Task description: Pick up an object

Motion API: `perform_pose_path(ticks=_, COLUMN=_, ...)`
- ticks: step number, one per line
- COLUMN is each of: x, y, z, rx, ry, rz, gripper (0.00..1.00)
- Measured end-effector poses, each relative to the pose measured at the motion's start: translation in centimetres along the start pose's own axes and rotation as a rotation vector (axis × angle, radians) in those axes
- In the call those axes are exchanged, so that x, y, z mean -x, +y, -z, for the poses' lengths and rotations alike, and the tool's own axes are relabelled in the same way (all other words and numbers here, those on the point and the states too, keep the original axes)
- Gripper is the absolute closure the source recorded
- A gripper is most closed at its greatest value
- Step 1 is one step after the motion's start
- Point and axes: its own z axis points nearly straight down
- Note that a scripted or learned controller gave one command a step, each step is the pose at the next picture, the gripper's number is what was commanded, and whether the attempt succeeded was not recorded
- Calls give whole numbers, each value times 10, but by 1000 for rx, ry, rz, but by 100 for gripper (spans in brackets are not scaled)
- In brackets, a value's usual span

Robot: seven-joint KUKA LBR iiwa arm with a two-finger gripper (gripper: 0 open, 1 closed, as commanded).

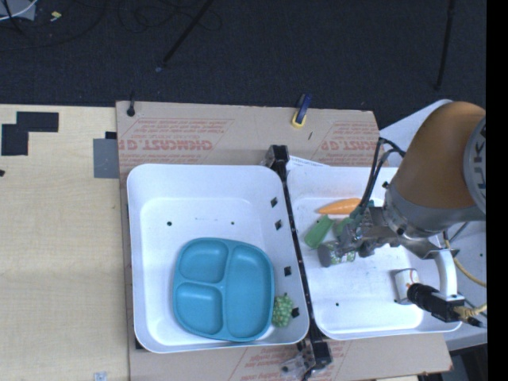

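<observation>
Overhead slanted view of a table [55,236] bearing two shallow white bins side by side on a cardboard sheet [238,137]. Left bin [198,189]: a blue plate [223,289] with three compartments lies flat toward the near edge; a small green bunch of grapes [282,311] sits just beside the plate's right rim, against the bin's right wall. Right bin [357,316]: an orange carrot [339,206] lies near the far wall, and a green pepper [318,232] lies just below it, tilted, close to the divider between the bins. The arm [440,165] enters from the right, its orange band prominent above the wrist. The claw [343,248] is low in the right bin, just right of the pepper and below the carrot; its dark tips are near the pepper, but contact cannot be confirmed. Whether the claw is released or clenched cannot be told from this view, and no item is visibly between its tips. A blue-and-yellow clip [301,111] sits at the cardboard's far edge. A black clamp [278,155] sits where the bins meet at the far side. Dark carpet [238,38] lies beyond the table.
</observation>
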Motion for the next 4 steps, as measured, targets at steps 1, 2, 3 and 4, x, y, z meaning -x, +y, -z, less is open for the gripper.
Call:
perform_pose_path(ticks=1, x=-5, y=-5, z=10, rx=1, ry=-1, rz=-2, gripper=100)
perform_pose_path(ticks=2, x=2, y=-7, z=7, rx=0, ry=-2, rz=-6, gripper=100)
perform_pose_path(ticks=3, x=-10, y=-12, z=7, rx=-1, ry=-2, rz=-3, gripper=100)
perform_pose_path(ticks=4, x=-5, y=-6, z=-11, rx=-3, ry=-2, rz=-6, gripper=100)
